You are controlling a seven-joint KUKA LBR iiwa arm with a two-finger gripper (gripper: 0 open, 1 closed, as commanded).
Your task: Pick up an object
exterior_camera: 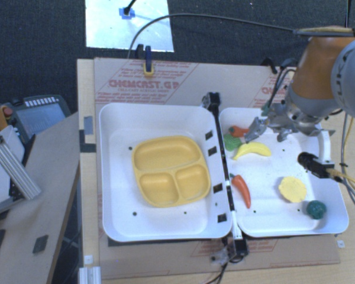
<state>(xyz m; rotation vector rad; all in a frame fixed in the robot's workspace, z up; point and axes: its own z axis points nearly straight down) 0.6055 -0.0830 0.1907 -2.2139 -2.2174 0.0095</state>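
Here the grey arm (pixel 334 70) with its orange band reaches in from the right over the right bin (pixel 337 218), and its gripper (pixel 266 130) hangs above that bin's upper left part. One finger (pixel 255 129) points down and left toward a yellow toy banana (pixel 253 151), the other (pixel 282 134) sits a little to the right of it; the two stand apart with nothing between them, so the pincer is released and holds no object. The banana lies just below the fingertips. Just left of the banana are a green toy vegetable (pixel 231 141) and a small orange-red piece (pixel 238 131), close together near the bin's left wall. Lower down, near the divider between the bins, lies a red chili pepper (pixel 241 190) with a green stem, tilted. Toward the right bin's lower right corner rest a flat yellow piece (pixel 292 189) and, just beside it, a small teal ball (pixel 316 209). The left bin (pixel 115 158) bears a yellow tray (pixel 170 170) with three compartments, roughly at its middle. Both bins sit on a cardboard sheet (pixel 165 81) printed with red lettering.
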